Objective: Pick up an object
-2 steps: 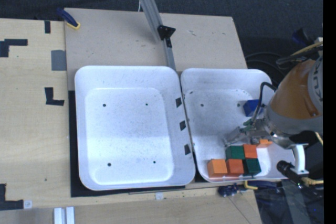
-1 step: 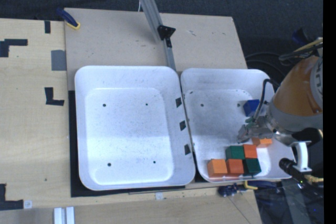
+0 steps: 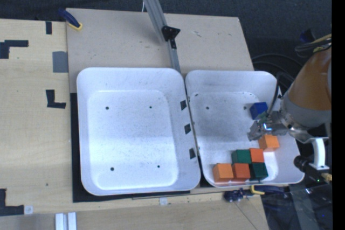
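Note:
My gripper hangs low over the right side of the right bin. It sits between a blue block just above it and an orange block just below it. Nothing shows between the fingers. Near the bin's front edge lies a cluster: an orange block, a red-orange block, a green block, a red-orange block and a dark green block.
The left bin stands beside the right one, sharing a wall at the middle. A grey metal bar slants down from the top to the bins' joint. The arm's orange band is at the right edge.

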